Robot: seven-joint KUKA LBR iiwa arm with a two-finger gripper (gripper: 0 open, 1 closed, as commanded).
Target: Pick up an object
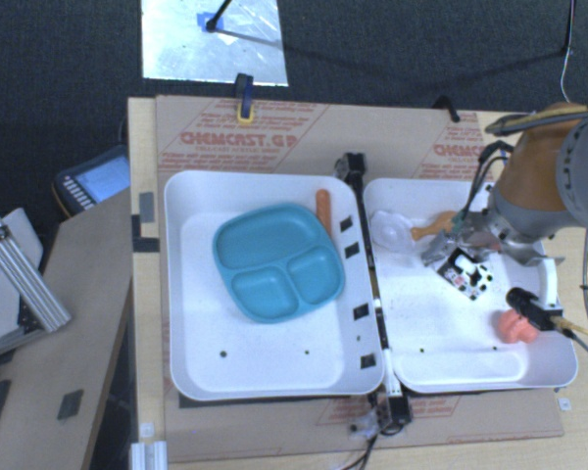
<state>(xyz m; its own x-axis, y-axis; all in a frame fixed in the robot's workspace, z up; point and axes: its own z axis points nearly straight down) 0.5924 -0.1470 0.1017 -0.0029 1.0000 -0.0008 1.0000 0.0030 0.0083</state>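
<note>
Right of centre in the frame, the gripper [463, 267] is low in the right bin [451, 365]; whether its jaws grip anything cannot be told. A pink object [515, 327] lies lower right, a clear cup [392, 229] upper left. The left bin [191, 360] holds a blue divided plate [277, 261].

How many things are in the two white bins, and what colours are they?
Blue: 1, the divided plate in the left bin
Orange: 2, a stick by the plate, a piece in the right bin
Clear: 1, a cup
Pink: 1, a lump
Total: 5
</note>
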